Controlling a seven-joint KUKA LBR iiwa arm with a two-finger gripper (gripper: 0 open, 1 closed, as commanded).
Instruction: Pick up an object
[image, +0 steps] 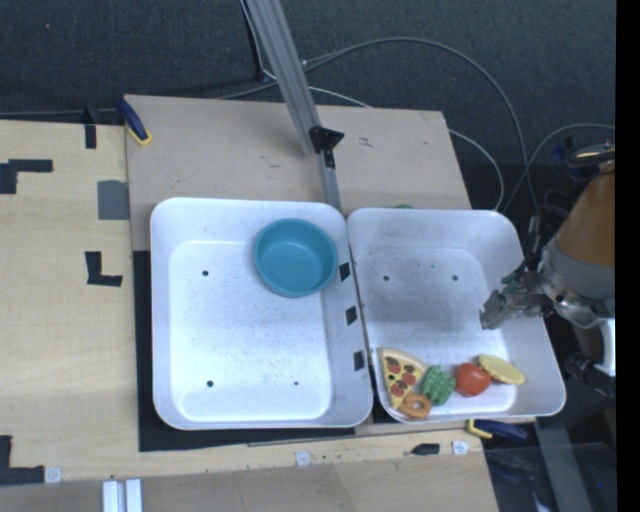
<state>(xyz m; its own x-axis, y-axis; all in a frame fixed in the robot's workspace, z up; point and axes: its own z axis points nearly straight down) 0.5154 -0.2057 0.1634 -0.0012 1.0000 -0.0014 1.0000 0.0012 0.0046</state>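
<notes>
- over the right side of the right bin (500, 225) the gripper (497, 312) is seen; how far it is parted cannot be told, and nothing is seen held.
- along that bin's near edge a pizza slice (402, 378), a green toy (436, 384), a tomato (472, 379) and a banana (501, 369) are lined up left to right.
- a blue bowl (295, 257) is set upright in the left bin (190, 330).

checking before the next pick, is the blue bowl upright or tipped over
Upright: the blue bowl sits in the left bin with its open mouth facing up, round rim and inside floor both visible.
</notes>
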